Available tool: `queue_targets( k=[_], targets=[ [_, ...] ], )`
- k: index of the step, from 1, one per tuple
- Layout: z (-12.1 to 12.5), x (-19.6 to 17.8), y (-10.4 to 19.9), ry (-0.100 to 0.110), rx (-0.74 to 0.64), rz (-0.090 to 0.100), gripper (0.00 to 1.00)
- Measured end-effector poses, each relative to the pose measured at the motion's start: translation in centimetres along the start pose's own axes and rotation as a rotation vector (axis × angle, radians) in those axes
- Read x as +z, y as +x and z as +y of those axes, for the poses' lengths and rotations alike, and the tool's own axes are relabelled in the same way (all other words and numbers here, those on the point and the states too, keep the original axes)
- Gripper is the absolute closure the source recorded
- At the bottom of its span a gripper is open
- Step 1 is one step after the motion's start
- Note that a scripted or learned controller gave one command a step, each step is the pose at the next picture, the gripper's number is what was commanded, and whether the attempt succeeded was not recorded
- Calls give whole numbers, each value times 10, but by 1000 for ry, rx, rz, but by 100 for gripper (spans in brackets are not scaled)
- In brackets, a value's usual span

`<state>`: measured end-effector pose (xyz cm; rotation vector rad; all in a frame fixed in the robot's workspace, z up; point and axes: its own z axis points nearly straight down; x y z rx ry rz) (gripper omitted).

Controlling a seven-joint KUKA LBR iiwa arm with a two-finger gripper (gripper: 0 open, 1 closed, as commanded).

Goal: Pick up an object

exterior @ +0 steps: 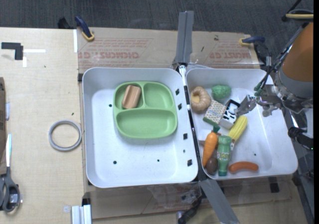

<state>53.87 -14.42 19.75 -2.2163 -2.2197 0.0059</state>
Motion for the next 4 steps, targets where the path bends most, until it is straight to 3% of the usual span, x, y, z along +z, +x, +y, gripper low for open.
queue_targets(
  k=[1, 2, 3, 4],
  targets=[
    [-28, 94, -7, -8, -69, -3, 0],
    [73, 30, 49, -6, -180, -2, 0],
    [94, 62, -16, -6, -297, -4, 0],
    [121, 60, 14, -7, -209, -3, 0]
  ],
)
